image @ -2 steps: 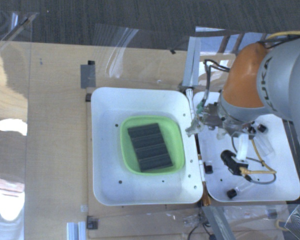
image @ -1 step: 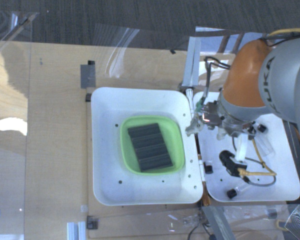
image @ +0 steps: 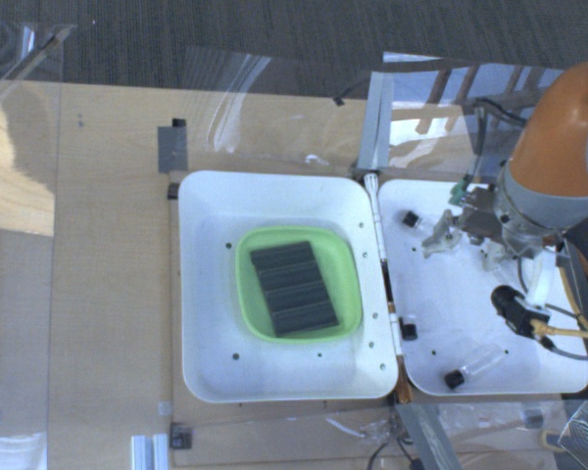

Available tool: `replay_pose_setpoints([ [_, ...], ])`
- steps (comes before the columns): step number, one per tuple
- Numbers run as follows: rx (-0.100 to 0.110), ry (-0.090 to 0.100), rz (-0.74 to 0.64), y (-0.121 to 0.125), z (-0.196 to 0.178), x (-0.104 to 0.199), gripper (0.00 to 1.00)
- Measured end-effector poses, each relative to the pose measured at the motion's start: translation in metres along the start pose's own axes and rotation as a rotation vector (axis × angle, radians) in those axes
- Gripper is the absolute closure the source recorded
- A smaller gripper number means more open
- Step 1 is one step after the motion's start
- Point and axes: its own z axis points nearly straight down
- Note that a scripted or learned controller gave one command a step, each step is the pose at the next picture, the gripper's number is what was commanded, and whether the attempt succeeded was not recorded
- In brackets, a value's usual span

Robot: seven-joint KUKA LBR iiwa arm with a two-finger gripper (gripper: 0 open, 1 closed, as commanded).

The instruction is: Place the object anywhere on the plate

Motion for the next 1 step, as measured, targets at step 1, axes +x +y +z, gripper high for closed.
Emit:
replay_pose_setpoints([
  [1, -0.001, -0.001, -0.039, -0.0093, -0.0207, -0.0805, 0.0],
])
